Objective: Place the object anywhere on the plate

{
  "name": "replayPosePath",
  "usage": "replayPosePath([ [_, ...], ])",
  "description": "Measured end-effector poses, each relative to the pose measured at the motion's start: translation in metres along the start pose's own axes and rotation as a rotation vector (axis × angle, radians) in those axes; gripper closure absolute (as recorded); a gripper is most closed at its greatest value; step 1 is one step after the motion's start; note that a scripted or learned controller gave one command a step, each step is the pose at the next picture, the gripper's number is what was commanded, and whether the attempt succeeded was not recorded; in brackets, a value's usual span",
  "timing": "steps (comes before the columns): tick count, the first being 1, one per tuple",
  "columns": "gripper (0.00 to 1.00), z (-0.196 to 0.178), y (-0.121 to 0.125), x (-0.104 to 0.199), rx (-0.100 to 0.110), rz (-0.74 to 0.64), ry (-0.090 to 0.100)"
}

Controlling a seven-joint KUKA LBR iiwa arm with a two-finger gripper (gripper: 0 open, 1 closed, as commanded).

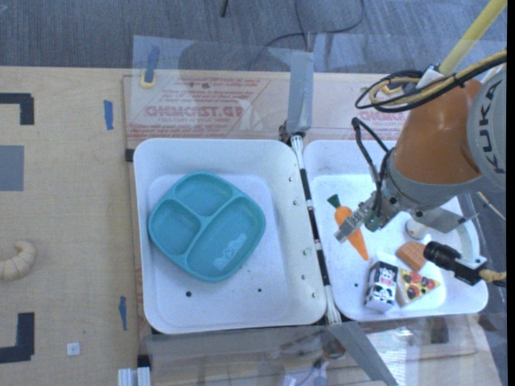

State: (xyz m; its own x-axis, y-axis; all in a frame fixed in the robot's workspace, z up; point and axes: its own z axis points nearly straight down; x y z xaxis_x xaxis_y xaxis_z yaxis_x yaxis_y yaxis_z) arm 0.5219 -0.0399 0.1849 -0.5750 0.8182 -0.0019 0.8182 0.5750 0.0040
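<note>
Toy carrot (352,227) lies in the right bin (471,296), right under the gripper (355,226); can't tell if it's actually grabbed. Plate (207,225) sits in the left bin.

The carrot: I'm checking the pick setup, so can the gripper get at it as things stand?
Probably yes: the gripper hangs right over the carrot in the right bin, and nothing lies on top of it.

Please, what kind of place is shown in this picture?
Probably a robotics lab test bench, not a kitchen. A grey and orange arm reaches over two white bins taped to a wooden bench, with toy food such as a carrot and a teal divided plate.
</note>
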Motion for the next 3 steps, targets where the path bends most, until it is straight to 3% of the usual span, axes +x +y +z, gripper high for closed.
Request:
replayPosePath([
  [1, 1.0, 0.0, 0.129, 0.045, 0.001, -0.072, 0.0],
  [2, 1.0, 0.015, 0.146, 0.088, 0.003, -0.16, 0.002],
  [3, 0.0, 0.015, 0.146, 0.088, 0.003, -0.161, 0.002],
])
